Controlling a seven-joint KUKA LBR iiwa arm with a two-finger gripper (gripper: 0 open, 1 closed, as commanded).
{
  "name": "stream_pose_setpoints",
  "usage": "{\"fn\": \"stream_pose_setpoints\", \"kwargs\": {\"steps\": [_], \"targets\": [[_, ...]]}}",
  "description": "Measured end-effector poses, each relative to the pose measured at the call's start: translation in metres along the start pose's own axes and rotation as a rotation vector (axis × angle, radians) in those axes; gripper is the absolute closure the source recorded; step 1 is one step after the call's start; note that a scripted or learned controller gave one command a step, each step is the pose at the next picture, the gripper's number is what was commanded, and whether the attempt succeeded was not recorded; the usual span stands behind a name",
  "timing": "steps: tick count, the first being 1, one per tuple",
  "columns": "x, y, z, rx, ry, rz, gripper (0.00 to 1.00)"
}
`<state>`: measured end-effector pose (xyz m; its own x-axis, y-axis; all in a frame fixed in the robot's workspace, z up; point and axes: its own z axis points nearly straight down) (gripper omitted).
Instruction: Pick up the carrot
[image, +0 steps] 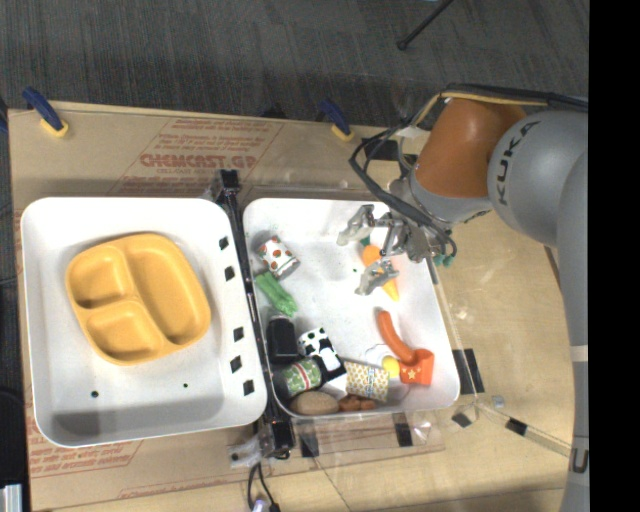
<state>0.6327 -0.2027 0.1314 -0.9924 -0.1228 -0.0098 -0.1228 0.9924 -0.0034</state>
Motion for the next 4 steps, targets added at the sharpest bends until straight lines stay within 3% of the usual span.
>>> {"fn": "stream_pose_setpoints", "kwargs": {"steps": [1,2,3,4], "targets": [[-0.014,-0.009,0.040,-0.001,0.006,0.054,0.00],[-0.017,-0.008,0.026,0.003,-0.005,0.048,1.00],[0.098,0.004,0.039,-0.006,0.011,-0.333,1.00],[0.096,0.005,0.037,-0.006,0.006,-0.334,0.00]]}}
